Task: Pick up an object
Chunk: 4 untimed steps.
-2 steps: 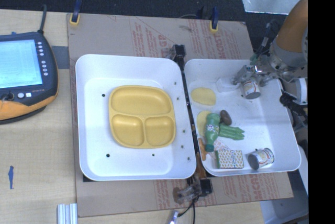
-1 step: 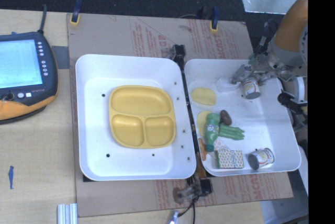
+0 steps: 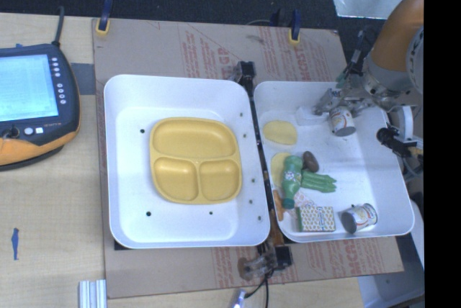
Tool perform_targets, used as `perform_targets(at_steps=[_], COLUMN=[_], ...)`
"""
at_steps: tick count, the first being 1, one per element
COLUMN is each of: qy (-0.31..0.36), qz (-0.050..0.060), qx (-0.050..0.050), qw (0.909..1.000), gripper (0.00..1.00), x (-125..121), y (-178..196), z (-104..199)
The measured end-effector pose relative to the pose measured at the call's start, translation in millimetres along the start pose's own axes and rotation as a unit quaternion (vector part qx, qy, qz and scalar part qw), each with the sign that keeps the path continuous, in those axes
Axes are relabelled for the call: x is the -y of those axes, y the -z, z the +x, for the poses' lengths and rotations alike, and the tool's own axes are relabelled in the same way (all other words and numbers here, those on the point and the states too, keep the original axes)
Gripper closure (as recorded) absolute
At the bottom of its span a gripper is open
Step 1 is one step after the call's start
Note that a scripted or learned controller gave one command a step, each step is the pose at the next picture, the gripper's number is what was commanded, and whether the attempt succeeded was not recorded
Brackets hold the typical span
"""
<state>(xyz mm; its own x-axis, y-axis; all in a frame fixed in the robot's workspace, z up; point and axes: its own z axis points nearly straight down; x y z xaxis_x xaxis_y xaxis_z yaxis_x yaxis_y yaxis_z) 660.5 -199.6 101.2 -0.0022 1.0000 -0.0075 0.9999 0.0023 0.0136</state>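
Camera view, looking down on the counter [image 3: 43, 227]: two shallow white bins side by side on a cardboard sheet [image 3: 216, 47]. Left bin [image 3: 122, 213] carries one yellow divided tray [image 3: 195, 159], three compartments, lying near its centre. Right bin [image 3: 389, 177] carries, along its left side, a flat pale yellow disc [image 3: 279, 132]; below that a green toy figure [image 3: 302, 180] with a small dark brown piece [image 3: 310, 161] touching its upper edge; near the bin's front edge a small patterned box [image 3: 316, 217] and, just beside it to the right, a small can [image 3: 359, 216] lying on its side. The end effector [image 3: 341, 114] hangs over the right bin's far edge, a small grey cylindrical object [image 3: 343, 123] just under it; whether it is clenched or released I cannot tell. A handheld control pendant [image 3: 32, 101] rests at the counter's left edge.
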Motion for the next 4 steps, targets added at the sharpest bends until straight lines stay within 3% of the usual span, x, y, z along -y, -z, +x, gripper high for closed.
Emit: perform_targets(at_steps=[1, 2, 3, 4], qy=[0.001, 0.001, 0.001, 0.002], qz=[-0.001, 0.007, 0.008, 0.009], qx=[0.000, -0.005, -0.004, -0.003], qw=[1.0000, 1.0000, 1.0000, 1.0000], gripper=[1.00, 1.00, 1.00, 1.00], x=[-1.4, 2.2, 44.9, 72.9], y=[12.0, 73.6, 113.5, 116.0], z=[0.1, 61.0, 101.1, 154.3])
